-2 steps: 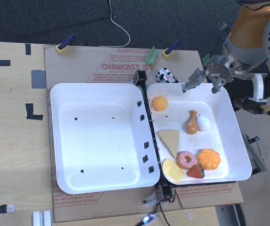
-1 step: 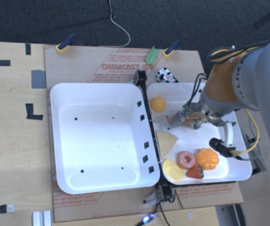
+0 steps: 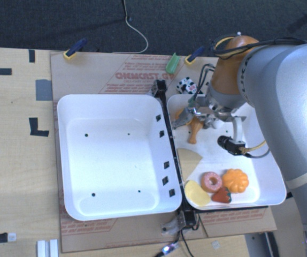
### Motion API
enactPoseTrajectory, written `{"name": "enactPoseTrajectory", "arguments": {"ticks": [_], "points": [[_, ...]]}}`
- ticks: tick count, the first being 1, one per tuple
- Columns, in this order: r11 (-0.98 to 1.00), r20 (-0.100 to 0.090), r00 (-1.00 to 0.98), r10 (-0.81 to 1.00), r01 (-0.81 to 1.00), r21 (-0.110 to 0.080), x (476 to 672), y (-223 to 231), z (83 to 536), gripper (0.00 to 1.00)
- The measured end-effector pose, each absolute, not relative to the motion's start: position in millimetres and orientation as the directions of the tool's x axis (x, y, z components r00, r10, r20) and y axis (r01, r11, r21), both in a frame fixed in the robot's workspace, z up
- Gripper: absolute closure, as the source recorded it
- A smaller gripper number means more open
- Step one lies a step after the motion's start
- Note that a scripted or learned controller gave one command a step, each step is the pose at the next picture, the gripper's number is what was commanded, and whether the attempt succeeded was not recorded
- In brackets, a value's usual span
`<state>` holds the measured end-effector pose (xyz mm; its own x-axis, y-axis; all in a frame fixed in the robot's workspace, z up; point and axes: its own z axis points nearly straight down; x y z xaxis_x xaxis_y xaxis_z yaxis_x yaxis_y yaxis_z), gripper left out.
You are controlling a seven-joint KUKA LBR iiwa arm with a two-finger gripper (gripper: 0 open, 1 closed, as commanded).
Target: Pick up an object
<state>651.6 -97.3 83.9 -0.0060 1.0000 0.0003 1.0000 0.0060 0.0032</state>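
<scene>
Gripper (image 3: 200, 113): low in right bin (image 3: 260, 167), far end; fingers' state can't tell, blurred by wrist.
Orange stick-like obj (image 3: 193, 131): just under gripper, partly hidden, contact unclear.
Near end: donut (image 3: 212, 181), small pumpkin (image 3: 235, 180), strawberry (image 3: 222, 196), yellow piece (image 3: 197, 194).
Left bin (image 3: 110, 154): beside, touching.

1. The pale wooden table (image 3: 14, 159) carries a brown cardboard sheet (image 3: 127, 76) with red print.
2. Two shallow white plastic bins lie side by side on the cardboard: the left bin (image 3: 68, 143) and the right bin (image 3: 268, 178).
3. Black tape marks (image 3: 36, 128) dot the table's left part.
</scene>
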Motion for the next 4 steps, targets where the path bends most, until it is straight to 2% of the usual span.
{"name": "enactPoseTrajectory", "arguments": {"ticks": [1, 2, 3, 4], "points": [[0.004, 0.002, -0.004, 1.0, 1.0, -0.015, 646.3, -99.4, 93.3, 1.0], [0.006, -0.003, -0.006, 1.0, 1.0, -0.002, 668.7, -23.3, 189.4, 1.0], [0.007, 0.002, -0.007, 1.0, 1.0, 0.007, 669.3, 26.9, 265.3, 1.0], [0.004, 0.001, -0.004, 1.0, 1.0, 0.005, 649.7, 39.1, 324.9, 1.0]]}}
